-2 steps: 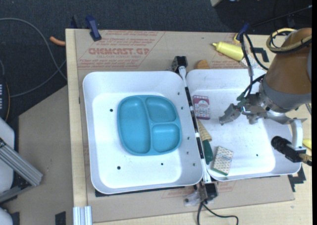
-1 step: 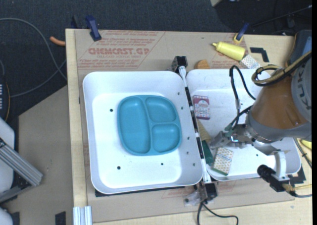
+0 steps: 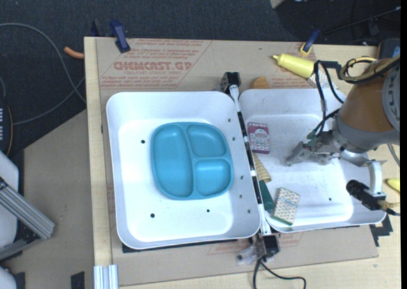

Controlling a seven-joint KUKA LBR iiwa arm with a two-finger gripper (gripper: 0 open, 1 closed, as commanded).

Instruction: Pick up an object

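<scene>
Pincer [image 3: 294, 156], whose opening I cannot tell, hovers just right of the pink packet [image 3: 259, 138], its long axis running near-to-far.

Two white bins [image 3: 127, 173] — one blue divided plate [image 3: 191, 159], two small packets [image 3: 259, 138], one green-handled brush [image 3: 270, 208].

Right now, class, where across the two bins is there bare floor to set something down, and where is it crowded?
In the left bin, a bare band rings the blue divided plate, widest along the near edge. In the right bin, the far strip past the pink card is open. Crowded: its left edge and near corner, with the patterned packet, and the middle under the claw.
</scene>
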